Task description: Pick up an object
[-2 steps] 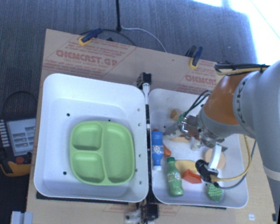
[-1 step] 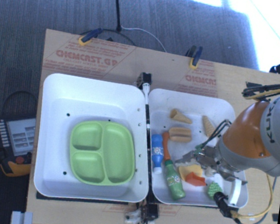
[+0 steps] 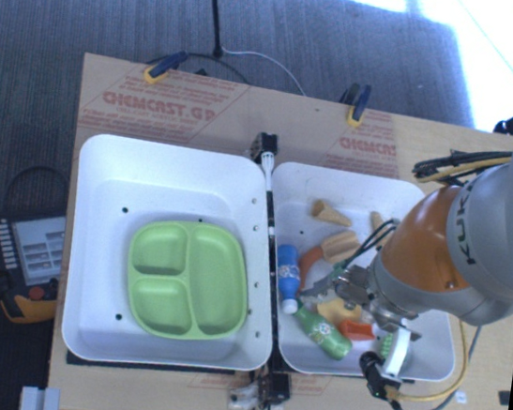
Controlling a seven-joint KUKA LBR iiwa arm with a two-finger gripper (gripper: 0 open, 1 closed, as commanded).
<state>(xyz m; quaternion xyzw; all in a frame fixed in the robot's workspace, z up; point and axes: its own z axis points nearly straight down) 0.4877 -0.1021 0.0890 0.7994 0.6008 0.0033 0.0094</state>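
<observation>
1. Camera view: gripper (image 3: 350, 296) low in right bin (image 3: 423, 370), over crowded clutter; spread or pinching, cannot tell.
2. Green bottle (image 3: 323, 333) at its 7 o'clock, long axis 10-to-4. Blue-labelled bottle (image 3: 287, 274) alongside.
3. Green tray (image 3: 187, 279) in left bin (image 3: 110, 169).
4. Board reads "CHEMCAST GP" (image 3: 159, 106).

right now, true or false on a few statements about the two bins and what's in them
1. The green divided plate lies in the left bin. True.
2. The blue-capped bottle is on the plate. False: it lies in the right bin, by the dividing wall.
3. The arm reaches over the right bin. True.
4. The green bottle lies outside both bins. False: it lies in the right bin, near its front edge.
5. The plate holds toy food. False: its compartments are bare.
</observation>
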